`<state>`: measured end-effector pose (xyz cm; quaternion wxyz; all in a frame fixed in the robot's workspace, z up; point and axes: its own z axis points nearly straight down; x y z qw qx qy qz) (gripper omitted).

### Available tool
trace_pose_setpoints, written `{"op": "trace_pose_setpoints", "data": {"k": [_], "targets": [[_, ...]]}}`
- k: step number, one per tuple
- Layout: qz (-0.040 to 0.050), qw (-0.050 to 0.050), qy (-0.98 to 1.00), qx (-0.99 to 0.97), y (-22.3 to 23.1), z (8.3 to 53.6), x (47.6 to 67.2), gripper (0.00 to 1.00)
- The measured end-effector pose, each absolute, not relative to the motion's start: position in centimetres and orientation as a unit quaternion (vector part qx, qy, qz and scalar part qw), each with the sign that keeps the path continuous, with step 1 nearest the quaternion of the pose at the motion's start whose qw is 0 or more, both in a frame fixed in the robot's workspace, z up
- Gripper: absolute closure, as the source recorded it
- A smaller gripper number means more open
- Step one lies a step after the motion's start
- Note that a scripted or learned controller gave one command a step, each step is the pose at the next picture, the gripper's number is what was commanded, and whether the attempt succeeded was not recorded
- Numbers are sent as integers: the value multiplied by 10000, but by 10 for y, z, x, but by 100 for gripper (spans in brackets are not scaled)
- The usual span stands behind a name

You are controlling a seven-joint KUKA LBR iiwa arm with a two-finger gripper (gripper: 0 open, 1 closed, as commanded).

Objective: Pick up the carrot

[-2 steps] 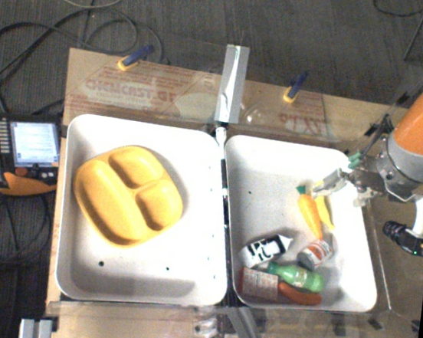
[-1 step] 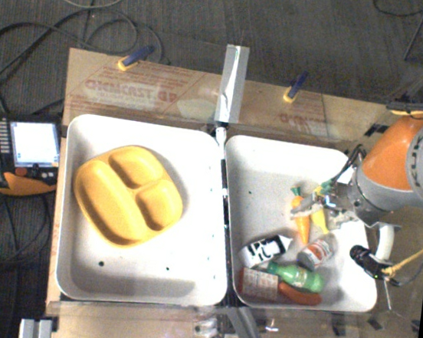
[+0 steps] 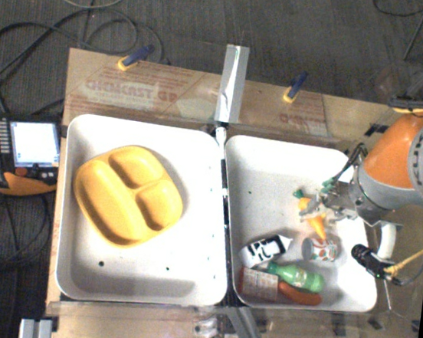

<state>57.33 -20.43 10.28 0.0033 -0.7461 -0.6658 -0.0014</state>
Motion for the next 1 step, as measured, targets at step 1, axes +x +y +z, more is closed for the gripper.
{"op": "trace_pose_setpoints", "data": {"k": [1], "targets": [[7,6,-6657,-7463,-131,178,596,100]]}}
